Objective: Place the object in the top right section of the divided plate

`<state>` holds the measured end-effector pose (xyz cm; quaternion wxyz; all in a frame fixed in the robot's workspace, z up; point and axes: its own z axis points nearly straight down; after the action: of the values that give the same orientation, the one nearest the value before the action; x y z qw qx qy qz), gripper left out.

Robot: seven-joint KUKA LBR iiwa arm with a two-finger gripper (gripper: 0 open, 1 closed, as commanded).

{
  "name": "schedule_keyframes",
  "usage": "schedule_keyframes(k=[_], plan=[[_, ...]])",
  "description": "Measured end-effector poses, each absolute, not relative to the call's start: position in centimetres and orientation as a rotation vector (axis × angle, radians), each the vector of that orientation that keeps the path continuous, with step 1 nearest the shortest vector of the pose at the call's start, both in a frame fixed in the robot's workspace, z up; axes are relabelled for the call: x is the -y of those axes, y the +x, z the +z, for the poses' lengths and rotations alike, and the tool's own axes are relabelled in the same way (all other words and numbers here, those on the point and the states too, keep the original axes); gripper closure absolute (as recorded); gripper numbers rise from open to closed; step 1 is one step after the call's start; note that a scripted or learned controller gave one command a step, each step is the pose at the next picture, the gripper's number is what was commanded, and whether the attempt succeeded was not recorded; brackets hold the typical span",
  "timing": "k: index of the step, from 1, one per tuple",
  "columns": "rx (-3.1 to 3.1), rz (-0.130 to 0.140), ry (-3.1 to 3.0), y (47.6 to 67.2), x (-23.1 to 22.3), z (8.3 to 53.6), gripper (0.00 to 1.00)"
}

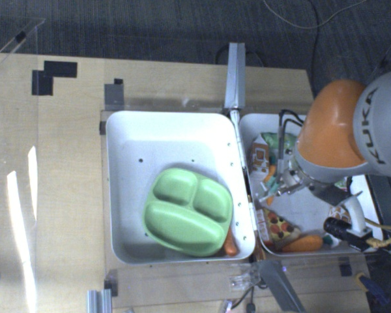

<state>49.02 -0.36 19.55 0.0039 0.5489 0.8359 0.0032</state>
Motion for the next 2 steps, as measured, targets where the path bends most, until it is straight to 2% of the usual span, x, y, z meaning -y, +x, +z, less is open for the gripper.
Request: schedule_keyframes(k=[1,2], plan=[[-2.64,0.002,1.698,48.7,9.2,14.4,1.0],[-2.706,0.006,1.587,48.8,-2.4,18.5,1.0]])
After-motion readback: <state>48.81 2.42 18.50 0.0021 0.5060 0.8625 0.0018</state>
